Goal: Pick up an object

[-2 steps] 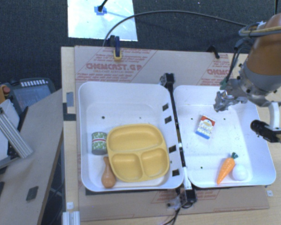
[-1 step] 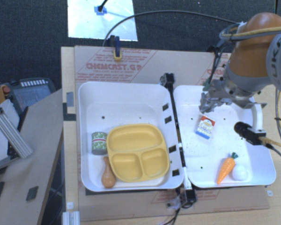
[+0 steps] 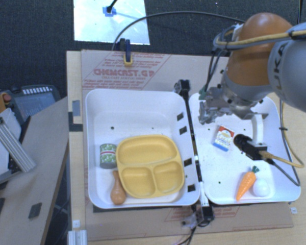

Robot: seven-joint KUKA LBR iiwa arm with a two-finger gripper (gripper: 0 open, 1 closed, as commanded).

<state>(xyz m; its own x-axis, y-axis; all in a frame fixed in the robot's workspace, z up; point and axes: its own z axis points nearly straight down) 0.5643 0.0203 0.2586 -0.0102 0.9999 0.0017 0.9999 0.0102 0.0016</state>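
Hovering over the right bin (image 3: 275, 188), the gripper (image 3: 208, 112) carries nothing visible; its spread cannot be told. Below it, a small carton (image 3: 224, 138), likeliest target, lies beside a carrot (image 3: 246, 186) and white egg (image 3: 261, 188). Left bin (image 3: 99, 106): yellow tray (image 3: 149, 165), can (image 3: 107, 155), wooden piece (image 3: 117, 189).

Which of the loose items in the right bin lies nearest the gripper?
The small red, white and blue box, just below the gripper. The carrot and the white egg-shaped piece lie farther off, by the bin's near edge.
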